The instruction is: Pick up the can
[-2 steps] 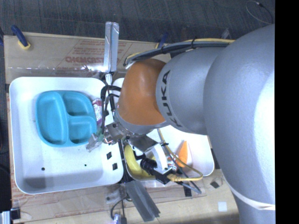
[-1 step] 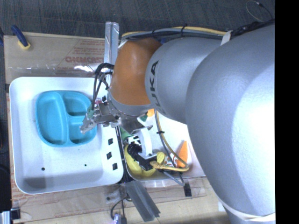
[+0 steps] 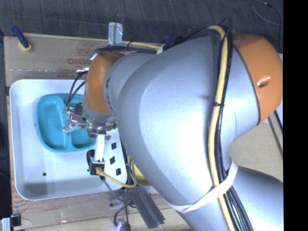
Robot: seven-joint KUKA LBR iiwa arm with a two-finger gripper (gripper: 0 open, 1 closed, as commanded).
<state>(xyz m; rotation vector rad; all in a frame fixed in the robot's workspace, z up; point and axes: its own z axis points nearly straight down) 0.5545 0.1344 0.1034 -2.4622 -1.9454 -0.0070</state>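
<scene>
My arm point(image 3: 192, 119) reaches in from the right and covers most of the bench. Its gripper point(image 3: 72, 119) hangs over the right part of a blue two-compartment dish point(image 3: 50, 124) in the left white bin point(image 3: 24, 143). The metal gripper head sits low over the dish's divider. A small gold curved edge point(image 3: 139, 178) peeks out under the arm at the bin's near right corner. It may be the can, but most of it is hidden. The white wrist block with cables point(image 3: 108, 158) lies just below the gripper.
A small dark speck point(image 3: 44, 173) lies on the bin floor near the front left. A grey post point(image 3: 115, 32) stands at the bench's far edge, and a blue-and-yellow clamp point(image 3: 20, 38) sits at the far left corner. The right bin is hidden under the arm.
</scene>
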